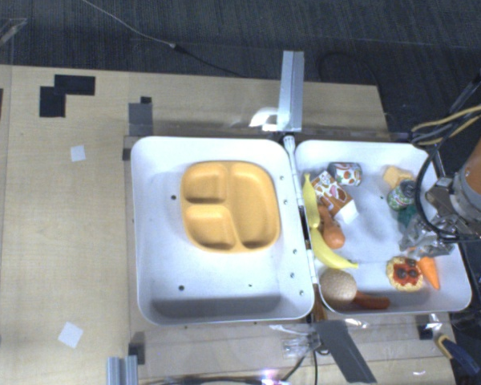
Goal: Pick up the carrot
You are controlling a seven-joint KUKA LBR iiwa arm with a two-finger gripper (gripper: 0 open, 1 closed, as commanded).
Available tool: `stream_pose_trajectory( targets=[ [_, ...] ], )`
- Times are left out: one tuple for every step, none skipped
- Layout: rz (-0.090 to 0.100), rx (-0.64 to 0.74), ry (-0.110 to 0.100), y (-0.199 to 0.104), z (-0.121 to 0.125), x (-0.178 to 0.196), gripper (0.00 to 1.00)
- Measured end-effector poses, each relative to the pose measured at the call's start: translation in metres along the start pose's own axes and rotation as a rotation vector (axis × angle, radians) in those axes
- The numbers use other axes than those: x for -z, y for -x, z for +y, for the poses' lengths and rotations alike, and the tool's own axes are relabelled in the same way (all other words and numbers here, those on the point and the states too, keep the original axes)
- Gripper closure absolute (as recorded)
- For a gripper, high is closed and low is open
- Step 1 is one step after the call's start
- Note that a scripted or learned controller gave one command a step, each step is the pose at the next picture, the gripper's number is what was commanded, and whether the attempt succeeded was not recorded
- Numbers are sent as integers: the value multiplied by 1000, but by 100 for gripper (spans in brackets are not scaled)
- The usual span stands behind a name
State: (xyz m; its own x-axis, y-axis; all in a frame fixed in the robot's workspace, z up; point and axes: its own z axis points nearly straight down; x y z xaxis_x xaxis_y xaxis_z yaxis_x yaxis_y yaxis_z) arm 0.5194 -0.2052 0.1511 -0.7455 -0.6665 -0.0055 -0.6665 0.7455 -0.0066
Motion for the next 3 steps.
stream_pose_trajectory(
  targets=[
    [1, 332, 3, -5, 5, -34, 100],
    [-3, 469, -7, -20, 19, -41, 100],
    [-4, 280, -8, 26, 20, 70, 100]
  ],
)
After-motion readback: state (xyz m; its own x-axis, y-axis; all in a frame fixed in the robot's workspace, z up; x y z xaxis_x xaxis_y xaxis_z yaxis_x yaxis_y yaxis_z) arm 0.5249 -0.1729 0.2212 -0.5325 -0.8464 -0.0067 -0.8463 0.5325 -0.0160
